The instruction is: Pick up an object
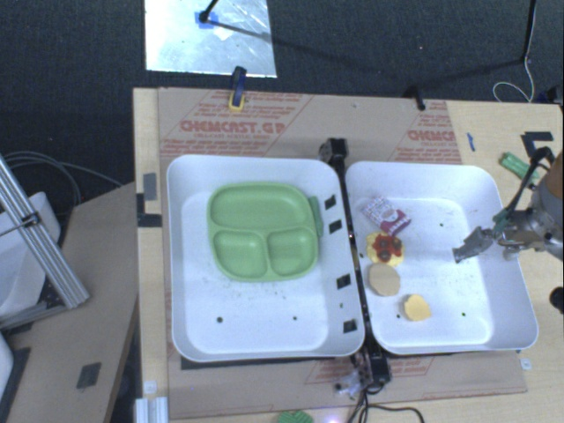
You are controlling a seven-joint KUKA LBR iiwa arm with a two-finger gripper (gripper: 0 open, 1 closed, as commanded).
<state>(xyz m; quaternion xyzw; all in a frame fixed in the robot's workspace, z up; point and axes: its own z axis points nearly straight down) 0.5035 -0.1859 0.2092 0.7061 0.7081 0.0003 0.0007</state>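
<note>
Over the right part of the right bin, claw low above the white floor, pointing toward view-left, carried on the grey arm reaching in from the right edge. Cannot tell how far open the claw is, nor whether anything is in it; too small and blurred.

4 loose candidates for the pick, all view-left of the claw, in the same bin, none touching it:
- red-and-yellow piece, about level with the claw, near the bin's left wall.
- tan disc, left of the claw and slightly nearer the camera, touching or just below the red-and-yellow piece.
- yellow chunk, nearest the claw of the 4, left and toward the front edge.
- white-and-pink wrapper, left and farther back, just behind the red-and-yellow piece.

Well to the left of the claw, beyond the divider between the 2 bins, left bin with a green plate of 3 compartments lying flat in its middle.

Behind the claw to the right, on the bench, a small green item. Under both bins, cardboard sheet with red print.
</note>
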